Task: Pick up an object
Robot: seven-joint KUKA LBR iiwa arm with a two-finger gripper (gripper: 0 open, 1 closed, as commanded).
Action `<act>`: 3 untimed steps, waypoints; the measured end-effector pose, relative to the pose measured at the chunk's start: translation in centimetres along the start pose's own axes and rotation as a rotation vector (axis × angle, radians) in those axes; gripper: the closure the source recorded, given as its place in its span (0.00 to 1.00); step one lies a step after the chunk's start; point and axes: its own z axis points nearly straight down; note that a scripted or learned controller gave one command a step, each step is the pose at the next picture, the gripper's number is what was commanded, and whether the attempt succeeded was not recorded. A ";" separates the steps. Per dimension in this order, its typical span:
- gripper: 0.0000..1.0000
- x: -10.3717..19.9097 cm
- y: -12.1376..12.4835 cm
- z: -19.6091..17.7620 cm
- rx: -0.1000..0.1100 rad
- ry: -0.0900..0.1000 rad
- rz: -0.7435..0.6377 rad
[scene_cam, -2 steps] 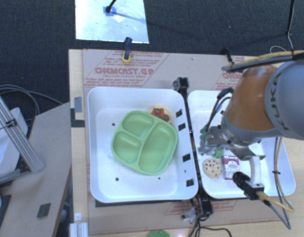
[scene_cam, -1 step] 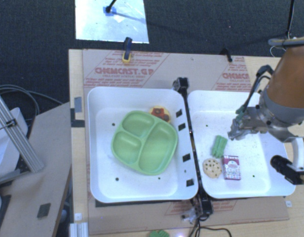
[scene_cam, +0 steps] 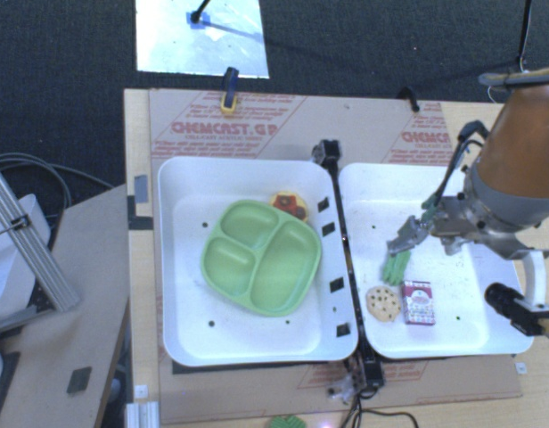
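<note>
Arm over right bin, gripper at the green item; grasp state unresolved.

Around the gripper [scene_cam: 415, 235]: a green object [scene_cam: 397, 266] lies directly at its 6 o'clock, touching or just under the tip (contact cannot be told). A cookie [scene_cam: 382, 303] and a small red-and-white box [scene_cam: 418, 302] sit side by side further toward 6 o'clock in the right bin [scene_cam: 453, 341]. Whether the gripper is open or closed cannot be told from this angle; the arm body hides the bin's 3 o'clock side. Left bin [scene_cam: 181, 328] holds a green divided plate [scene_cam: 260, 257], with a small orange-red item [scene_cam: 290, 206] at its 12 o'clock, partly hidden, identity unclear.
</note>
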 end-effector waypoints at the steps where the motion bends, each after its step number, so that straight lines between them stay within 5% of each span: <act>1: 0.00 -2.5 6.9 -13.5 -0.018 -0.004 -0.002; 2: 0.00 -1.1 1.3 1.7 0.014 0.003 0.002; 3: 0.00 -7.5 3.6 8.7 0.005 -0.001 0.007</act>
